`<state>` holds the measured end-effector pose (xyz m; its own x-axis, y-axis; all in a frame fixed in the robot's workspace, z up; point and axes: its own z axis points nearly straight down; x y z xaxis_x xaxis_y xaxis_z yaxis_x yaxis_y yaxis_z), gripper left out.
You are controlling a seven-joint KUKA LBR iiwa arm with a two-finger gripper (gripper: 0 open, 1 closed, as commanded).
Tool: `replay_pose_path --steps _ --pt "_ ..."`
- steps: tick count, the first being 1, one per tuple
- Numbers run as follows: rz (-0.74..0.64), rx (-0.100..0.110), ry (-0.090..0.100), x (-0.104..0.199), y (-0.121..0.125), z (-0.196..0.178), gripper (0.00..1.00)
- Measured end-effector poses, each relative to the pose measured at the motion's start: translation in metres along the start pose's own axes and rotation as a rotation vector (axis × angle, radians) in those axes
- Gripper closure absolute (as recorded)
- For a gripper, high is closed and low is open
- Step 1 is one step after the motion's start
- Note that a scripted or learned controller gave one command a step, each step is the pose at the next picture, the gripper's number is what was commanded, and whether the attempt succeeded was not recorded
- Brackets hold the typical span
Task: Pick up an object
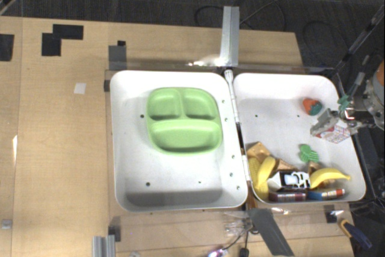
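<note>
Two shallow white bins side by side on the wooden bench [54,147]. In the left bin [129,183], a green divided plate [182,119] lying flat, a little above the middle. In the right bin [271,99], a loose scatter of small things: an orange-red item with a green top [311,106] near the upper right, a small green piece [309,153] lower down, and along the near edge a heap (partly overlapping, hard to separate) of a yellow banana [328,176], another yellow banana-like piece [260,173], a brown shape [257,150], a black-and-white packet [293,179] and a dark red-tipped marker [307,194]. At the right rim of that bin, the pincer [329,122], reaching in from the right, low over a small white-and-red crumpled item [337,133] lying just below and beside it. Fingers [322,124] greyish and blurred against the white floor, so opening impossible to tell, and nothing clearly seen between them. Orange-red item just above and left of the pincer, near but apart; green piece below it, also apart; banana heap well down toward the near edge.
</note>
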<state>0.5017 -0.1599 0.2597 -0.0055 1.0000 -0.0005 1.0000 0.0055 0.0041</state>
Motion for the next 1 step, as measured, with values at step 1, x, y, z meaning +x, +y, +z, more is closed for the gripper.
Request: replay_pose_path --steps 1 --pt "-0.028 0.001 0.0 -0.0308 0.0725 0.1276 0.0"
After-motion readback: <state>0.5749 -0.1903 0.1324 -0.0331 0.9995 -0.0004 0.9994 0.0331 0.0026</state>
